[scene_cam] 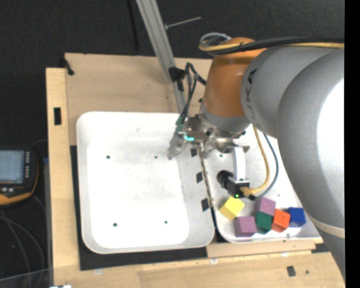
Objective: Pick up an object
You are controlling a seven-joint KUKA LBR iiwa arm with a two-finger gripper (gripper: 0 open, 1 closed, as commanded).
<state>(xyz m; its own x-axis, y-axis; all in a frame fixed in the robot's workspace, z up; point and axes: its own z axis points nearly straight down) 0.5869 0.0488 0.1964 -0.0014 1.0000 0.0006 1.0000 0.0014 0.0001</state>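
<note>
Yellow block (232, 207): right bin (270, 239), just beside purple block (245, 225).
Gripper (177, 146): over left bin (132, 179), far-right side; width, cannot tell.

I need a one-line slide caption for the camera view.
Grey-and-orange arm, gripper above the left bin rim; six coloured blocks clustered at the near end of the right bin.
</note>
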